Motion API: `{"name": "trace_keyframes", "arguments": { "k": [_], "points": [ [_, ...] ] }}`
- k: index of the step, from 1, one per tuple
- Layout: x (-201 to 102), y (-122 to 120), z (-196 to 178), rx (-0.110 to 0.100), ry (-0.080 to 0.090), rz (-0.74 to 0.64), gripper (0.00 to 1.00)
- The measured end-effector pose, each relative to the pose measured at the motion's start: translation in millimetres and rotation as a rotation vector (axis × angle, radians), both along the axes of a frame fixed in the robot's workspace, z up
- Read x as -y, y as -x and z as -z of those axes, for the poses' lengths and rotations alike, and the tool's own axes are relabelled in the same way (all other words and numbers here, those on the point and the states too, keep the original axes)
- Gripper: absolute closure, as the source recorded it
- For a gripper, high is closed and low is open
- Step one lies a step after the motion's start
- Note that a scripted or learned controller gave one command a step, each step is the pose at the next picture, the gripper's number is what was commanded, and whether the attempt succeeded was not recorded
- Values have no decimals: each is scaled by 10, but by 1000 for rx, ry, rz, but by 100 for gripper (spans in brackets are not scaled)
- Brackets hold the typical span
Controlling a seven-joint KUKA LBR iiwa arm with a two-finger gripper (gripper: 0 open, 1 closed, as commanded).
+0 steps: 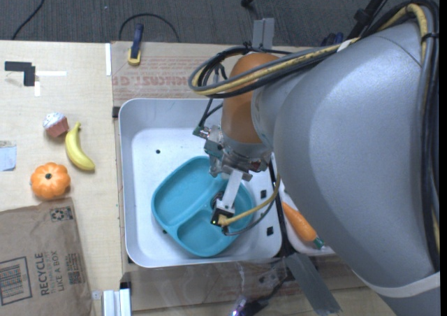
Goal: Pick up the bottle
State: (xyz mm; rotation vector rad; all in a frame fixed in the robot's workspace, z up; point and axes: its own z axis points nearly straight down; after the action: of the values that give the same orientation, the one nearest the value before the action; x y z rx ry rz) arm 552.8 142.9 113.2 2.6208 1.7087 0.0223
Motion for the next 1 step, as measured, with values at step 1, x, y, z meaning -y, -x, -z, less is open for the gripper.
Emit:
{"name": "trace_keyframes", "arguments": {
  "k": [1],
  "points": [
    [-528,76,-1160,-25,2,299,100]
  ]
}}
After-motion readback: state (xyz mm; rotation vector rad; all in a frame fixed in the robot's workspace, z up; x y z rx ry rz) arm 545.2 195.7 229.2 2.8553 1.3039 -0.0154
